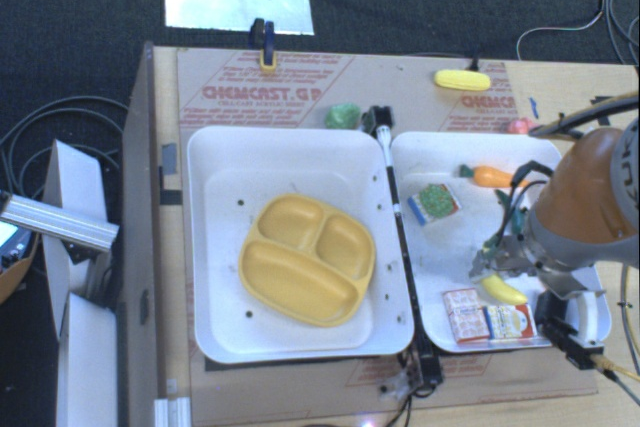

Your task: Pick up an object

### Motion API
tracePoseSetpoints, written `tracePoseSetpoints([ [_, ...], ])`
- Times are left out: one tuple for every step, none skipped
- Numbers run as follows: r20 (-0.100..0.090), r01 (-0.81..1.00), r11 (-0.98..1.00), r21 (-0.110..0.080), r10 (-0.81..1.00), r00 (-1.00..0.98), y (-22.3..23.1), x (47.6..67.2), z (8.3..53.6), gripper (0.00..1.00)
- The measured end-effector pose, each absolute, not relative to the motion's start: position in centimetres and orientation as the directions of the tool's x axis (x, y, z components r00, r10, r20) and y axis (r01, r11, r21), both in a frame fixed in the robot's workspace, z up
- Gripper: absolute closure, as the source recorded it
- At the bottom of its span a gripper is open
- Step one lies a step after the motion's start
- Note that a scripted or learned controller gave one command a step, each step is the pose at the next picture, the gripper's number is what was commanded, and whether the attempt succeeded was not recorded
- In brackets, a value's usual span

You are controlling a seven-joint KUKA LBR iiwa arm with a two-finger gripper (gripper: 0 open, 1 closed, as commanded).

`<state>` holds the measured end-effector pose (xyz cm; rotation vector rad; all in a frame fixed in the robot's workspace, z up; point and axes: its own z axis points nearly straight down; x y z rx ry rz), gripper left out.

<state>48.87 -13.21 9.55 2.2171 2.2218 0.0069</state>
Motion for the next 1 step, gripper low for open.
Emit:
tracePoseSetpoints([
  [0.003, 1.0, 0.016, 0.012, 1.0, -0.016, -3.15, 51.18, 18.98, 1.0],
])
